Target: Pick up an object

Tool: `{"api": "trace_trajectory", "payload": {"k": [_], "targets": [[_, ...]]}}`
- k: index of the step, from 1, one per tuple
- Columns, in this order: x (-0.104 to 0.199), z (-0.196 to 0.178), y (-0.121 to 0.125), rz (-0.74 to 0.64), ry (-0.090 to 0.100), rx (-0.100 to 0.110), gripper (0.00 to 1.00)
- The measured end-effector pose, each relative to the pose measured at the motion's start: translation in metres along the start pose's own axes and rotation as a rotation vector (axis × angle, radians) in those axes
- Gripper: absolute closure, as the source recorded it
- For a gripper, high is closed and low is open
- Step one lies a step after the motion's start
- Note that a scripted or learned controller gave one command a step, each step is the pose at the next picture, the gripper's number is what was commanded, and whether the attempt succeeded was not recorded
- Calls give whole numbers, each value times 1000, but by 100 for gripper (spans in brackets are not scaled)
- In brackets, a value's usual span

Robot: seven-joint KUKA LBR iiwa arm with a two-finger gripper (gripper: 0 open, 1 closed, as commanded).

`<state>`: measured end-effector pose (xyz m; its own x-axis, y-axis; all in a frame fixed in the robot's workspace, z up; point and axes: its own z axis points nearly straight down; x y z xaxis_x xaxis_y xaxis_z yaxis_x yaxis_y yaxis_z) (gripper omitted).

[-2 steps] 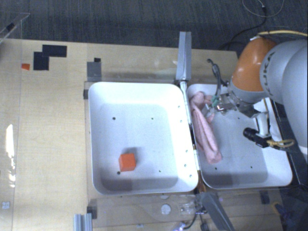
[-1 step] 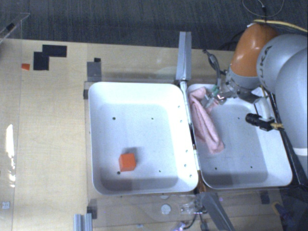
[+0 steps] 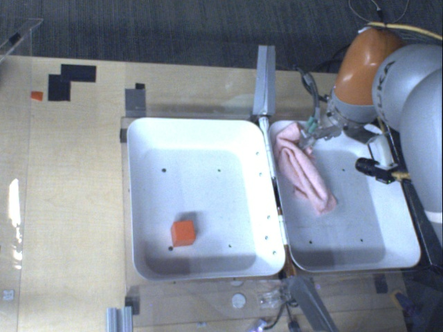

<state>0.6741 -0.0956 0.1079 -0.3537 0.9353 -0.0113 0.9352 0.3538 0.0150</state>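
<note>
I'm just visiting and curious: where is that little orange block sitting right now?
The orange block lies in the left white bin, near its front left corner, far from the pink cloth in the right bin.

Two shallow white bins sit side by side, the left bin (image 3: 138, 185) and the right bin (image 3: 360, 247). One orange block (image 3: 183, 233) lies in the left bin. One pink cloth (image 3: 303, 168) (crumpled, draped lengthwise) lies in the right bin, just beside the divide between the two.
</note>
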Motion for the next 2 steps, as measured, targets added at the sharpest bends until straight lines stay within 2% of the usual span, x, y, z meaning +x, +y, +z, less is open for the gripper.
{"api": "trace_trajectory", "payload": {"k": [1, 2], "targets": [[5, 2, 0, -4, 12, 9, 0], [32, 12, -84, -16, 2, -6, 0]]}}
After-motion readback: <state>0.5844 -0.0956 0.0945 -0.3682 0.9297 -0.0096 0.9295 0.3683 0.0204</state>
